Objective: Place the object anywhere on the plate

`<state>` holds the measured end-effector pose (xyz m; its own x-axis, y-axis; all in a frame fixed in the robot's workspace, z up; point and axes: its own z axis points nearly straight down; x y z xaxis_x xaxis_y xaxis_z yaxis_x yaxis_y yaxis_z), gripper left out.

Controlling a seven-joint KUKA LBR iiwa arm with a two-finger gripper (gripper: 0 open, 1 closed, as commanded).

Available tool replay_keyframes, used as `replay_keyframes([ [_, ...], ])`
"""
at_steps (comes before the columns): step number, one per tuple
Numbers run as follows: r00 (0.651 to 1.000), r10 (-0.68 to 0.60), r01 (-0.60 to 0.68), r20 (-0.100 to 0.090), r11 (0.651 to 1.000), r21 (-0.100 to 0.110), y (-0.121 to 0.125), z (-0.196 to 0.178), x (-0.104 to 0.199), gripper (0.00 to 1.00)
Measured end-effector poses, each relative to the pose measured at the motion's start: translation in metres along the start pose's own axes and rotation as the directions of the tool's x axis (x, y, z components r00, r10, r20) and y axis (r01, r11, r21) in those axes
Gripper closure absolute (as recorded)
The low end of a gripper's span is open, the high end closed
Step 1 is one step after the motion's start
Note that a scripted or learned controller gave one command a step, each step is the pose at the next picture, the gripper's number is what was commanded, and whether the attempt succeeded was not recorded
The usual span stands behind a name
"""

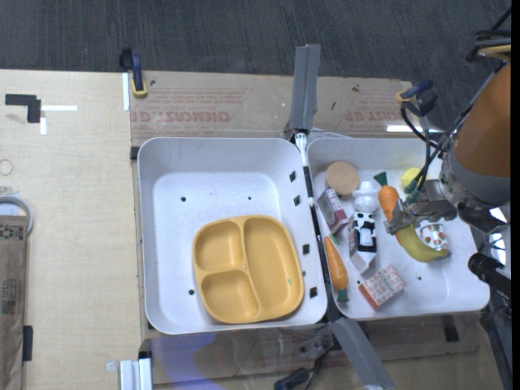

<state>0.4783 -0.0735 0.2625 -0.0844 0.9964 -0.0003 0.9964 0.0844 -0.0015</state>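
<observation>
**Gripper low over the right bin, plate waiting in the left**

Gripper (pixel 406 218) of mine sits down among the clutter of the right bin (pixel 463 299), close beside the banana (pixel 422 246) and the small carrot (pixel 388 201); how it is set I cannot tell from this slant, and nothing shows as lifted. I reach in here because the loose things lie here: a longer carrot (pixel 335 265) along the divider, a small box (pixel 382 287). The yellow plate (pixel 246 269) lies flat in the left bin (pixel 162 218), well apart, its three compartments bare, so a drop anywhere should do.
</observation>
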Motion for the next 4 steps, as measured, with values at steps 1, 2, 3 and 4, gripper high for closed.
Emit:
replay_keyframes([
  [1, 0.998, -0.063, 0.063, 0.001, 0.998, 0.002, 0.026, 0.001, 0.08, 1.0],
  [2, 0.99, -0.138, 0.138, 0.0, 0.99, 0.004, 0.037, 0.072, 0.128, 1.0],
  [3, 0.974, -0.227, 0.227, 0.001, 0.974, 0.003, 0.094, 0.067, 0.212, 1.0],
  [4, 0.935, -0.355, 0.355, 0.001, 0.935, 0.005, 0.055, 0.088, 0.262, 1.0],
])
